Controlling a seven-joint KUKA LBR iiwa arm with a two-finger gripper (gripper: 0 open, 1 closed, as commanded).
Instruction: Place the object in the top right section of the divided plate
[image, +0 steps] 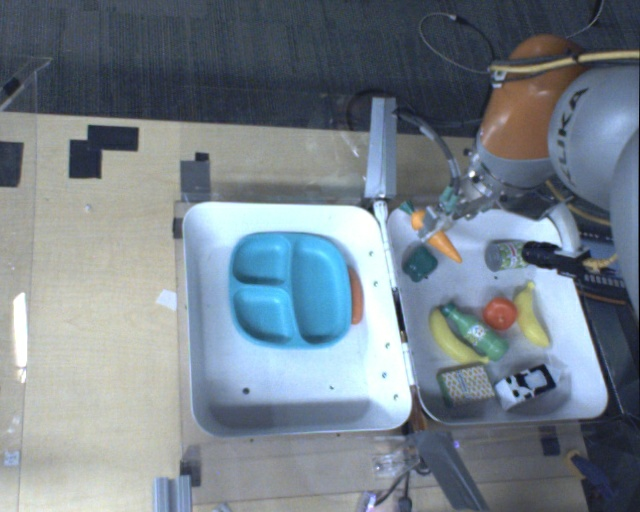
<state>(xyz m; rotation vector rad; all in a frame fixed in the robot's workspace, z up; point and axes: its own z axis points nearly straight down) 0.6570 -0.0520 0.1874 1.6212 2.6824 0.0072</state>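
My gripper (447, 215) hangs over the top left corner of the right bin (590, 395), and I cannot tell its state from this view. Just below it lies a toy carrot (444, 245), its long axis slanting from upper left to lower right, with a dark green block (420, 263) beside it on the left. I judge the carrot to be the object, though I cannot confirm any grasp on it. The blue divided plate (290, 288) sits in the left bin (215, 400), well apart to the left. Its top right section (322, 285) is the large compartment nearest me, so the carry runs leftward over the bins' shared wall.
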